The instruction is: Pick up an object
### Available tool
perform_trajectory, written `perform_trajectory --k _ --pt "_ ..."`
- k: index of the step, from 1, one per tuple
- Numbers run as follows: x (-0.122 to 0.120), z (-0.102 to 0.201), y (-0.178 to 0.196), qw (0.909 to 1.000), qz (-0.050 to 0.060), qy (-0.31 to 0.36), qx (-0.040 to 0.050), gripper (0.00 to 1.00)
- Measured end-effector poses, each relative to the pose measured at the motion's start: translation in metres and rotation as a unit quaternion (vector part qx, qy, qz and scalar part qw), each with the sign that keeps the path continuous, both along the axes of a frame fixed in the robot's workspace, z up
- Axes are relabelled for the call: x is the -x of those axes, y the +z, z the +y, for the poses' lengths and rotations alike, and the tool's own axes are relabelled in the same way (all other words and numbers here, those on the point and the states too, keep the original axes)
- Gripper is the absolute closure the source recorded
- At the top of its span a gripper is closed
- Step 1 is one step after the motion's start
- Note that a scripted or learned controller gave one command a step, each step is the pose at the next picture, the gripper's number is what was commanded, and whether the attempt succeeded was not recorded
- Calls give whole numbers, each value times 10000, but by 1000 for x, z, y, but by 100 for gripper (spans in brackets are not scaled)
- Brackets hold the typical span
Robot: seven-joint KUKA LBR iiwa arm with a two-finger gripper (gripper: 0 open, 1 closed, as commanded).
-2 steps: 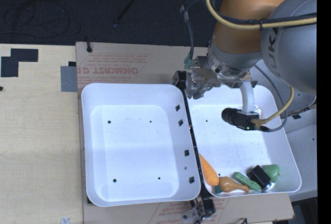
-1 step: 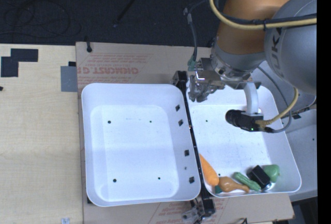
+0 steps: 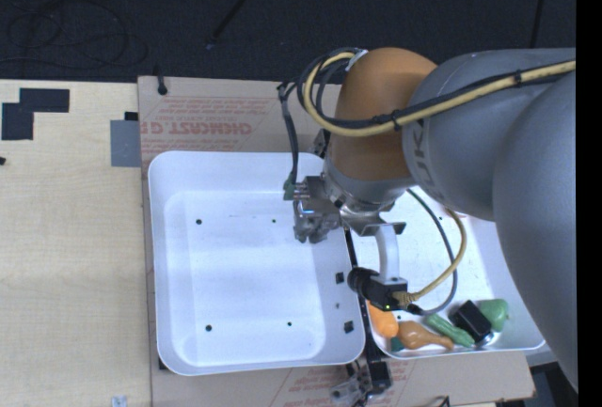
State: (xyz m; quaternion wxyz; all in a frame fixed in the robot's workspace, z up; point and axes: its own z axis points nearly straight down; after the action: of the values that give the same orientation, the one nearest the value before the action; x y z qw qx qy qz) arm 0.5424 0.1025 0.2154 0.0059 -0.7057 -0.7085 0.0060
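Gripper (image 3: 308, 219) hangs over the right side of the left bin (image 3: 235, 283), close to the shared wall. Can't tell if it's open or closed.

Candidates sit in the near corner of the right bin (image 3: 475, 250): orange piece (image 3: 414, 336), green piece (image 3: 489, 310), black block (image 3: 470, 320). All lie right of and nearer than the gripper. The orange piece's long axis runs roughly left-right. The next move probably means crossing the wall.

Left bin (image 3: 179, 245): white, patterned with small dark dots. Right bin (image 3: 475, 264): white (front corner holds an orange item (image 3: 414, 335), a green item (image 3: 491, 310) and a black block (image 3: 472, 320)).
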Motion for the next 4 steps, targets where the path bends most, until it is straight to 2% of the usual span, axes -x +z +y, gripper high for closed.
perform_trajectory --k 1,2,3,4 --pt "2 40 -131 10000 -80 -13 0 100" --pt "55 68 -50 10000 -77 -5 -16 100" --pt "66 106 55 9999 -109 1 -25 100" --pt "52 142 58 10000 -68 -4 1 100"
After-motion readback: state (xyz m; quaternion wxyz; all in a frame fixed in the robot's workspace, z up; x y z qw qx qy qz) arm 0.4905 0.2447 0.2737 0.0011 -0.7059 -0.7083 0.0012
